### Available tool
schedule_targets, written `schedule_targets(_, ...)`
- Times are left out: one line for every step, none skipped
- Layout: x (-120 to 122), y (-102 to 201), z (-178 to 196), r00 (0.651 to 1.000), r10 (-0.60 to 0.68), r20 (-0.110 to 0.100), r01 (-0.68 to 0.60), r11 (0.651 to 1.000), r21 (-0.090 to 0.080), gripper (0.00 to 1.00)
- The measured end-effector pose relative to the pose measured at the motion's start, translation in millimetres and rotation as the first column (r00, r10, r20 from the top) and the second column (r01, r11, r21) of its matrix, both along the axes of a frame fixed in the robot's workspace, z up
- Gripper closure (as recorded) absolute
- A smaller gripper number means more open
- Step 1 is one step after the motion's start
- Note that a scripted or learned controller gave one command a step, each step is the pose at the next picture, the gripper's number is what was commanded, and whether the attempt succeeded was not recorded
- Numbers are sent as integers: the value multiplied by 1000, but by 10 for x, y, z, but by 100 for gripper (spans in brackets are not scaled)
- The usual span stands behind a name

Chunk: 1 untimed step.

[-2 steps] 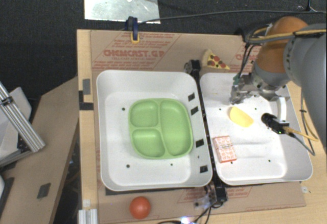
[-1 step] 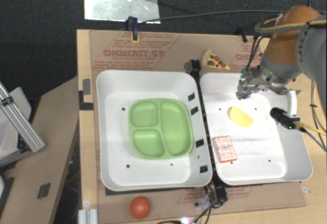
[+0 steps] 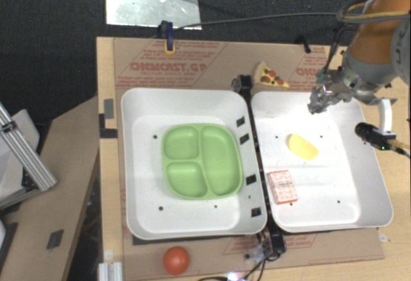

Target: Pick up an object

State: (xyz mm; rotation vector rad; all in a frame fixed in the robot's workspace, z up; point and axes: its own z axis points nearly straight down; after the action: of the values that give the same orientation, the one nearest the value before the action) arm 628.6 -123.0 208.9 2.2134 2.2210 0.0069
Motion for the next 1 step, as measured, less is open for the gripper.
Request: schedule_targets(16,-2,466,1000,2,0,-2,1000,0,100)
